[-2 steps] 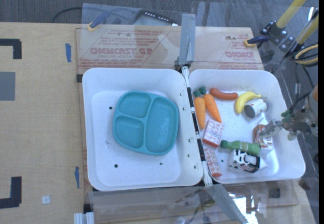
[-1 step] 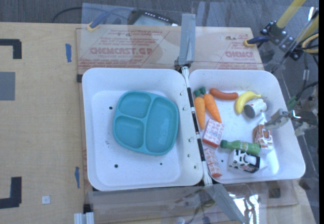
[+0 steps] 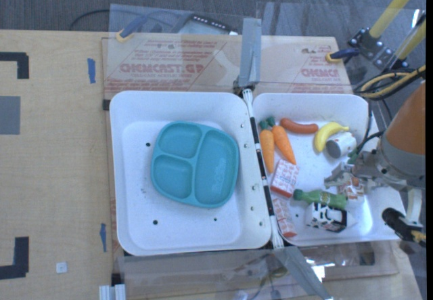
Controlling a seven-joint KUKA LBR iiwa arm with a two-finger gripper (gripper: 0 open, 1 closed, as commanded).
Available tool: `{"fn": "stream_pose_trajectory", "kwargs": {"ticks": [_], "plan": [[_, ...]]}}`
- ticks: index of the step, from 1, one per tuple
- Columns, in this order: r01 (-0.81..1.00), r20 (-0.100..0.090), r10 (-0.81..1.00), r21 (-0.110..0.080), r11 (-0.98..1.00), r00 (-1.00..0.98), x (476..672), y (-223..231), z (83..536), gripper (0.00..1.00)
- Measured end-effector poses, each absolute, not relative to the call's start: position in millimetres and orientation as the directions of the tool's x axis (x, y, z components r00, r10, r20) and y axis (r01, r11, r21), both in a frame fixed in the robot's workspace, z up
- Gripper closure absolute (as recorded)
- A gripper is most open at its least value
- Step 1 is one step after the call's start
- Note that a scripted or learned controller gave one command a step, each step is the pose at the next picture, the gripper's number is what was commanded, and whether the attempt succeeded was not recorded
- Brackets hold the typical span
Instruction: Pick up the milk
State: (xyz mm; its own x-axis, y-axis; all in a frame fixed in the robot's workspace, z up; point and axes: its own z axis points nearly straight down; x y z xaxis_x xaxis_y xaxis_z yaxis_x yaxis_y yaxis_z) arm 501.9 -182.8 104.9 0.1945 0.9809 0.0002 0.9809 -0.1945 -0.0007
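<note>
The milk (image 3: 329, 217) is a small carton with black and white cow patches, lying near the front edge of the right bin (image 3: 304, 103). A green bottle (image 3: 319, 198) lies just behind it and touches it. My gripper (image 3: 350, 178) hangs low over the right side of that bin, a little behind and to the right of the milk. The grey arm with its orange band (image 3: 408, 137) reaches in from the right.
The right bin also holds two carrots (image 3: 276, 146), a sausage (image 3: 298, 126), a banana (image 3: 328, 134), a white cup (image 3: 338, 145) and a red and white carton (image 3: 285, 178). A teal divided plate (image 3: 195, 164) lies in the left bin (image 3: 128, 177).
</note>
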Motion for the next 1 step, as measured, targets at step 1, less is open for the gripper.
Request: {"fn": "stream_pose_trajectory", "kwargs": {"ticks": [1], "plan": [[0.981, 0.0, 0.981, 0.001, -0.196, 0.196, 502.1, -183.6, 115.0, 1.0]]}}
